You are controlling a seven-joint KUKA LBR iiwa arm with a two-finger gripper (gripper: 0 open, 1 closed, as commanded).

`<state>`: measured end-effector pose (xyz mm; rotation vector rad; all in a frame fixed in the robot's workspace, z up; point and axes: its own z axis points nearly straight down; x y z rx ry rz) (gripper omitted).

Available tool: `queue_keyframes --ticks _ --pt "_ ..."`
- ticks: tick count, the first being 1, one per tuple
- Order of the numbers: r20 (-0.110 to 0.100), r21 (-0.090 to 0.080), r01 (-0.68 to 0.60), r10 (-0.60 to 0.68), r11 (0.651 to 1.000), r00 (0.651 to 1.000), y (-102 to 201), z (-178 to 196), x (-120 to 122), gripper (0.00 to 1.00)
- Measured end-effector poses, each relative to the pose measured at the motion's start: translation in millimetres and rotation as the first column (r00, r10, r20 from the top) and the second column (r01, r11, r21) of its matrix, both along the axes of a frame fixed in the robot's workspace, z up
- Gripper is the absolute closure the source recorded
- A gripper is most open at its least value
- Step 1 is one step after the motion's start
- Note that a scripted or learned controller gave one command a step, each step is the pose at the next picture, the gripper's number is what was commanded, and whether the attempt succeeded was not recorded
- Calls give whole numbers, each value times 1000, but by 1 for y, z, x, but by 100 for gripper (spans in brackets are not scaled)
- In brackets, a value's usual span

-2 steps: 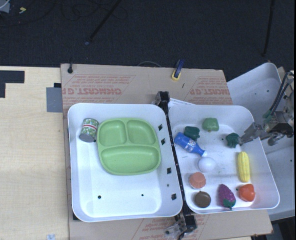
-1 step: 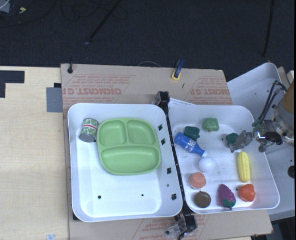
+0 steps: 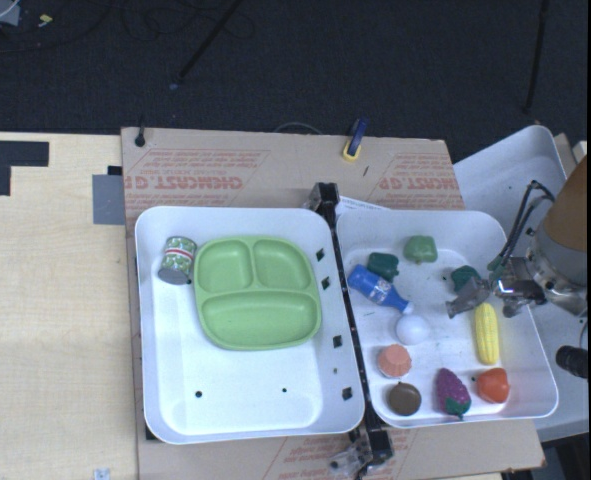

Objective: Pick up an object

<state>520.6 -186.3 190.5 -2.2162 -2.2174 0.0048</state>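
At far left of the left bin, against its left wall: a small green-labelled can on its side, touching the green divided plate that fills the bin's upper middle. Well apart from the arm; no obstacle.

Across the black divider, in the right bin, crowded. Near its left wall: a blue bottle lying aslant, a dark green piece just above it, a white ball just below its cap end. Toward the upper edge: a light green piece. Along the lower edge: a peach-coloured round, a brown round, a purple eggplant, an orange-red piece.

Toward the right wall: the gripper, reaching in from the right, low over the bin floor. Just above its tip, a small dark teal object, touching or nearly so; just below and right, a yellow corn cob. Likeliest targets, those two. Cannot tell whether the fingers stand apart or together; nothing visibly between them.

Risks, as judged: closing on air between teal object and corn; nudging the teal object away instead of straddling it; catching the cob's rounded end so that it rolls or slips out; scraping the bin floor. Cause in each case: tight spacing and small, smooth shapes. Cables beside the wrist, close to the right wall, might snag.
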Motion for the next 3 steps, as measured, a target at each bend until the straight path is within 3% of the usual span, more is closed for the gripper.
queue_keyframes --ticks 2,3 --pt "0 0 -1 1 1000 1000 6 -98 -4 0" --pt "3 0 5 -5 1000 1000 4 -85 -3 100"
